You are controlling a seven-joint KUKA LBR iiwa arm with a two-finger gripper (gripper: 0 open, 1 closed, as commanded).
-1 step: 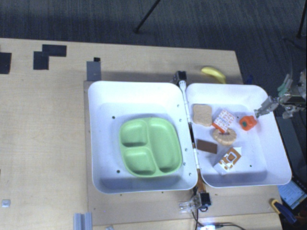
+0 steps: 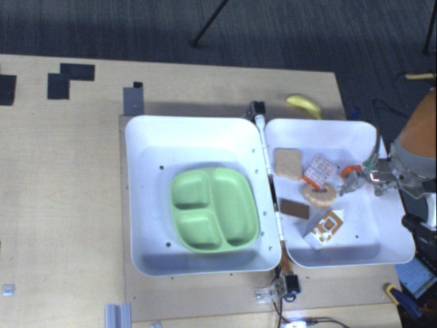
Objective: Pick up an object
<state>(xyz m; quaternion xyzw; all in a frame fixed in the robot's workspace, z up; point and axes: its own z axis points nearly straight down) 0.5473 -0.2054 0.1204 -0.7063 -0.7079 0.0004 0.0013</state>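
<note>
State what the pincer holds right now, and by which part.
It cannot be told. The pincer sits low in the right bin, beside the round tan piece, but no object is visibly between its tips.

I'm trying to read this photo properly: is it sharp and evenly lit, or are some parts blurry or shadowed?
Camera view: soft overall, small items in the right bin lack crisp detail; the gripper looks smeared; light is even, with gentle shadows inside the left bin around the green tray; the bench edges bow slightly.
</note>
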